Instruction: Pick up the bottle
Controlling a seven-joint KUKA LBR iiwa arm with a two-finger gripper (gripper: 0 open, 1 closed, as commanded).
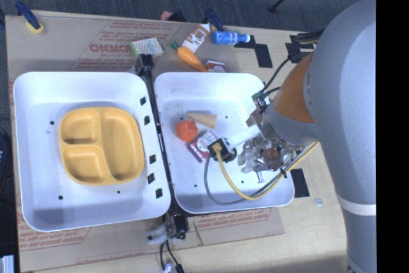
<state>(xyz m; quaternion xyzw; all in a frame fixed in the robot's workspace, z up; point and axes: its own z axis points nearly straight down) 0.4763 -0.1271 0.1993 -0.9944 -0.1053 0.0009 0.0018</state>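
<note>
A small blue bottle (229, 38) lies on its side on the cardboard behind the right bin (167, 137), outside it. My gripper (254, 160) hangs low over the front right part of that bin, far from the bottle and closer to the camera. A black block with a yellow cable (220, 150) juts out to the gripper's left. The metal parts at the gripper's tip are too cluttered to read.
In the right bin lie a tan cone (203, 118), an orange-red ball (186, 130) and a purple-red packet (203, 144). The left bin (25, 137) holds a yellow divided plate (101, 144). Near the bottle lie a carrot (190, 59) and a white-orange carton (197, 38).
</note>
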